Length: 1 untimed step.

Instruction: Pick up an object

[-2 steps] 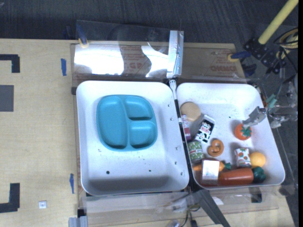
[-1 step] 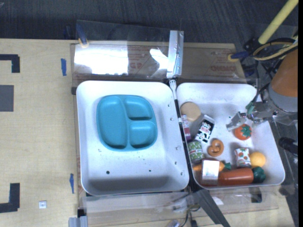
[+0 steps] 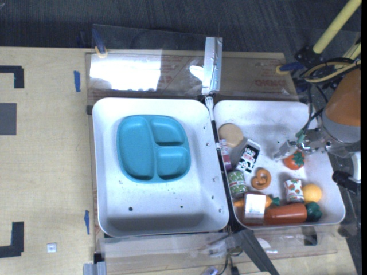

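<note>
Gripper low in right bin, frame right, at tomato. Finger state: cannot tell. Nothing visibly lifted; grasp and lift judged left. Left bin holds blue tray.

1. The left bin has bare white floor all around the blue tray.
2. The right bin is bare along its top.
3. Toys crowd its bottom: a red bottle, a yellow ball, a small can, a pretzel.

No legible text; only blurred red lettering on the clear panel behind the bins.
</note>
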Tool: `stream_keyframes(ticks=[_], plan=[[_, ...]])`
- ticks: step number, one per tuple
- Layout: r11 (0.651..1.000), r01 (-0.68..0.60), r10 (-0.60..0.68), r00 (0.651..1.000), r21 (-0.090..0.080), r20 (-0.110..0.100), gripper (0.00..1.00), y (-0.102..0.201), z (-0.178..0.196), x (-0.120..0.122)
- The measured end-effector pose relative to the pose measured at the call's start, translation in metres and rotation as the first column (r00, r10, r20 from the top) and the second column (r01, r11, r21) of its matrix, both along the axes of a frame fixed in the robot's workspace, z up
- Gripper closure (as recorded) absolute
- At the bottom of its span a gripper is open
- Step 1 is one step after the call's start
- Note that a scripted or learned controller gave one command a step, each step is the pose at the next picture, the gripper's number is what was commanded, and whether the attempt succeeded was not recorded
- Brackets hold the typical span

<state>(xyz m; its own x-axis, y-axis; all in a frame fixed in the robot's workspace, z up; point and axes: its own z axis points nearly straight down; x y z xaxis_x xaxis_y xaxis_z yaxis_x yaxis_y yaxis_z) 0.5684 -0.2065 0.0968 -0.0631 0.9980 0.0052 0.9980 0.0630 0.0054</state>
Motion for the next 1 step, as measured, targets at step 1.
stream_keyframes(ticks=[1], plan=[[0.995, -0.099, 0.099, 0.995, -0.005, -0.005, 0.00, -0.0070, 0.0324, -0.0561]])
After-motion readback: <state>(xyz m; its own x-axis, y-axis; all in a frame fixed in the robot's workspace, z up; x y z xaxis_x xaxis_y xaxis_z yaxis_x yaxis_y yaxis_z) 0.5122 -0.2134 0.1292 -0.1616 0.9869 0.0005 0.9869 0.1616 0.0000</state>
